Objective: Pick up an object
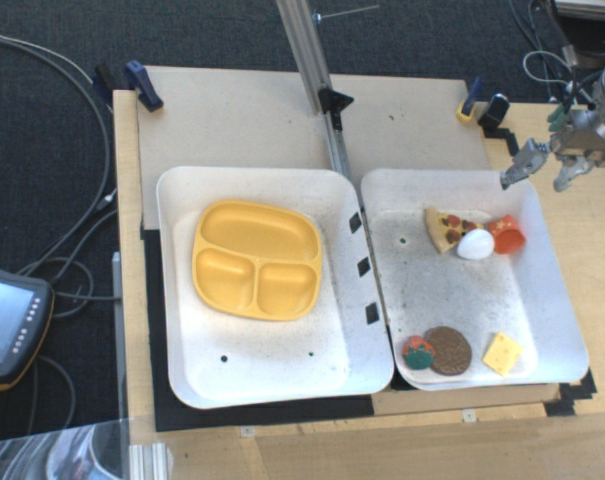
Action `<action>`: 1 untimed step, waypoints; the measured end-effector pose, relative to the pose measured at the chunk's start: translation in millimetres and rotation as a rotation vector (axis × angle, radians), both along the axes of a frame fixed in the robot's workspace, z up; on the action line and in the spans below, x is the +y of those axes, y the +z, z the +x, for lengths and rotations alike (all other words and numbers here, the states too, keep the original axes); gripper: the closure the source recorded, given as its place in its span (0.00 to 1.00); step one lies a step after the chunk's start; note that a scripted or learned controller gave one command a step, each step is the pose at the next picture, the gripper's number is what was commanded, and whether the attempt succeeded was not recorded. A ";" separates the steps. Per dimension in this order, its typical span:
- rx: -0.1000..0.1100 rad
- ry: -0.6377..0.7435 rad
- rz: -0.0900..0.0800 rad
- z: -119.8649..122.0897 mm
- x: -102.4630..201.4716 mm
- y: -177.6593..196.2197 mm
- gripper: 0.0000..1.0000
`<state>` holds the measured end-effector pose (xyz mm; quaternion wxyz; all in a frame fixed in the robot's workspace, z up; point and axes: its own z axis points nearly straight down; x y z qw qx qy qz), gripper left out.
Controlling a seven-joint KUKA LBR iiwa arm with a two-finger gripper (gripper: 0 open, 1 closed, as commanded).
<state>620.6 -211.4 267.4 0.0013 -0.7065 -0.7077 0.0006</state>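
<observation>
Cheese wedge (501, 353) and brown cookie (448, 350) lie untouched; tool (547, 166), fingers spread and holding nothing, hovers beyond the bin's far-right corner.

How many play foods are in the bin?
6, all in the right bin: pizza slice, white egg, red cup at top; tomato, brown cookie, cheese at bottom.

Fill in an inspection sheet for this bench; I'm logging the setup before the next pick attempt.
Surface: bench bearing left bin and right bin.
Job's things: pizza slice, white egg, red cup, brown cookie, cheese wedge, small red-green piece, all in the right bin.
Clutter: yellow divided plate in the left bin.
Grippers: gripper open, above the right bin's far right corner, holding nothing.
Cables: black cables on the floor, left.
Surroundings: dark carpet; handheld pendant at left.
</observation>
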 end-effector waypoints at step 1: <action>0.001 0.000 0.000 -0.1 -0.2 0.0 0.00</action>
